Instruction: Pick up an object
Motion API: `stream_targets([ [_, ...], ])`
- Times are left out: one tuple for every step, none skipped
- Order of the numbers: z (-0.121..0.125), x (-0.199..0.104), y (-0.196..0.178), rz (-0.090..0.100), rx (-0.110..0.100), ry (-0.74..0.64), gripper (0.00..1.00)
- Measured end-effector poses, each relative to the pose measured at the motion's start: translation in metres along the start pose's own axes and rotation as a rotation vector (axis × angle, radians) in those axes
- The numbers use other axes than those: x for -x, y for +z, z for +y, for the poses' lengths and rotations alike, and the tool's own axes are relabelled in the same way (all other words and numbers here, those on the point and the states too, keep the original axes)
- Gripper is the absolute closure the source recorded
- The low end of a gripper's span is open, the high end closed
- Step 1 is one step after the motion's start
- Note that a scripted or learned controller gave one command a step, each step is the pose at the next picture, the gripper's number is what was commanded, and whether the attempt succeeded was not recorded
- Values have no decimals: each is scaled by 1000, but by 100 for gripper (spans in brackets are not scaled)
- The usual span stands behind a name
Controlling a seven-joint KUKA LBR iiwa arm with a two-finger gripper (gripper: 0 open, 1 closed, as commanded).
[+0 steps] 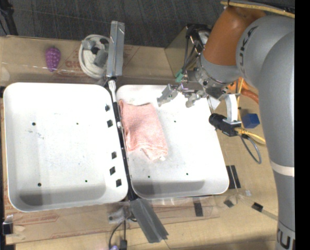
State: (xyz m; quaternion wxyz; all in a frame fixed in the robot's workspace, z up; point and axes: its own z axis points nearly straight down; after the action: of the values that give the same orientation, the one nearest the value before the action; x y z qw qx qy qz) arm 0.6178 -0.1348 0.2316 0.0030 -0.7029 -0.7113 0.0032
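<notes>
A folded pink cloth (143,130) lies in the right bin (196,155), against its left wall. My gripper (178,97) hangs over the back of that bin, just right of and above the cloth's far corner. Its two fingers (166,95) are spread apart with nothing between them. The grey arm with its orange band comes in from the upper right.
The left bin (56,145) sits beside the right one, with a grey divider bar (115,51) rising at the back between them. A purple object (52,58) and a white roll (94,55) rest on the bench behind the left bin. Cables and a blue part (251,120) lie right of the bins.
</notes>
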Motion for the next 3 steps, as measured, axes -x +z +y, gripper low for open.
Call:
stream_targets([
  [-35,-7,-39,1,3,-19,0],
  [-36,6,37,0,1,-424,0],
  [-30,27,102,0,3,-479,0],
])
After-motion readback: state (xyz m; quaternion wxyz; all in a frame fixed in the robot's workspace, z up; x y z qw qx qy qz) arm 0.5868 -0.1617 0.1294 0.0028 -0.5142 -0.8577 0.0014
